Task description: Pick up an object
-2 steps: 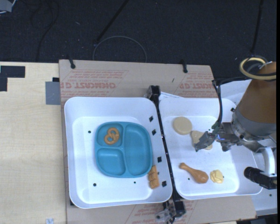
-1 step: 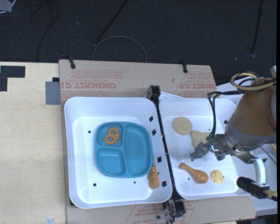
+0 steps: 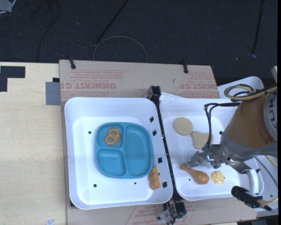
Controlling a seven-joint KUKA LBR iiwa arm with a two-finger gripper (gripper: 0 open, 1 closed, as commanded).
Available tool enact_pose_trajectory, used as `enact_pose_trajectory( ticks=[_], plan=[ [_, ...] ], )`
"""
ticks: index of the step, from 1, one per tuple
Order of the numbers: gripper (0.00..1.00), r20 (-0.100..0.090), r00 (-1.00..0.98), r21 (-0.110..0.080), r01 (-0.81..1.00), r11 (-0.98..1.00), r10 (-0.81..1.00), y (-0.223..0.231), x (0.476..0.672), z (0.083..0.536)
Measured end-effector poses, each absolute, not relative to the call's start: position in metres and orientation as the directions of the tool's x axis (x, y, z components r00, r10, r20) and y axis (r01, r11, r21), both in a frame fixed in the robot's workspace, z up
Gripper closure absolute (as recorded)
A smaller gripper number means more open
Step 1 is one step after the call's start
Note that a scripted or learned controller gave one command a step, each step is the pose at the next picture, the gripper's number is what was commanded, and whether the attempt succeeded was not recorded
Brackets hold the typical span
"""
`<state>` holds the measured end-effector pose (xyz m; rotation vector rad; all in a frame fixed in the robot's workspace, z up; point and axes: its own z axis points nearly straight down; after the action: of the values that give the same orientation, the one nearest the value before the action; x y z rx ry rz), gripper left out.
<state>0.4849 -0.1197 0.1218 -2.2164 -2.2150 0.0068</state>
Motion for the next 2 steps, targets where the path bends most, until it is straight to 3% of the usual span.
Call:
enact_pose_trajectory(
  ticks=[1, 2],
  plan=[
    [0.0, 0.001, 0.001, -0.002, 1.0, -0.001, 1.0, -0.119, 0.485, 0.087],
    [1.0, 0.001, 0.008, -0.002, 1.0, -0.008, 1.0, -0.121, 0.485, 0.099]
  ],
)
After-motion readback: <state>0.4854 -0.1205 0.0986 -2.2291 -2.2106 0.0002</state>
